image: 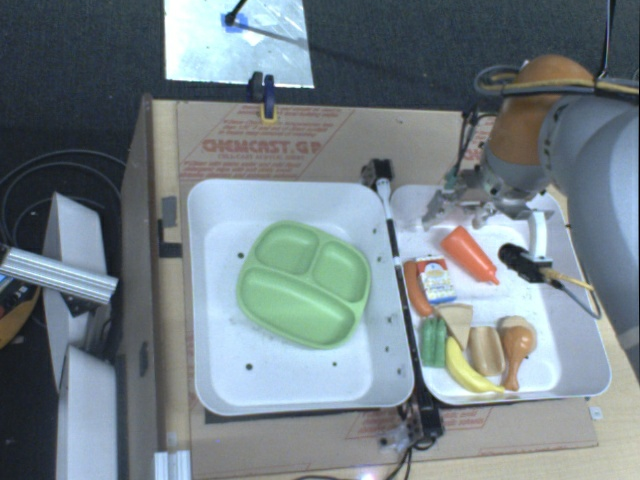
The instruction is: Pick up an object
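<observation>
Camera view is showing a green divided plate lying in the middle of the left bin. Toys are crowding the right bin: an orange carrot near its far edge, a banana and a drumstick toward its near edge. The gripper is hovering at the far left corner, beside the carrot, carrying nothing I can see; its state is unclear. Picking is seemingly not done yet.
</observation>
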Action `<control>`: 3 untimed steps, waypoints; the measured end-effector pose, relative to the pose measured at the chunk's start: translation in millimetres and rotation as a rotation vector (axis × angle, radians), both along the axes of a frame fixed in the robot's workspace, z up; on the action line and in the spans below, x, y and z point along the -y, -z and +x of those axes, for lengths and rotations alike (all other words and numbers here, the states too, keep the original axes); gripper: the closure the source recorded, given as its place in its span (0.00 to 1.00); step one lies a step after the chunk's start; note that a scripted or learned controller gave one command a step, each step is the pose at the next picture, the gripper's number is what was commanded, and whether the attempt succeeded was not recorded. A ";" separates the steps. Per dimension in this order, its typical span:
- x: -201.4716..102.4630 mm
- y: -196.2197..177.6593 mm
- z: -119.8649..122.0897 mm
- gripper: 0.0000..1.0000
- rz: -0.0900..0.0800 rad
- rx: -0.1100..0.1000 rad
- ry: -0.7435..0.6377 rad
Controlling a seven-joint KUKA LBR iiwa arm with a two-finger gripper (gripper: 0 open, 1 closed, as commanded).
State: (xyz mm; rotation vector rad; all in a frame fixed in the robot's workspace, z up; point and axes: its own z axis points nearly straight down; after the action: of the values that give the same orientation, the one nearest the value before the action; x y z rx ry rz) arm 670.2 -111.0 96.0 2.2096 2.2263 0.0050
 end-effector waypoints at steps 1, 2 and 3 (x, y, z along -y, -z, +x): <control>-12.0 12.4 -36.3 0.00 0.001 -0.008 0.007; 3.4 10.5 -13.1 0.00 0.000 -0.001 0.005; -15.4 11.6 -50.6 0.00 0.002 -0.007 0.007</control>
State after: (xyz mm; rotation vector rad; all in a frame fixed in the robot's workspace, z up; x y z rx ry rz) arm 619.7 -95.6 84.3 2.2214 2.2233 -0.0010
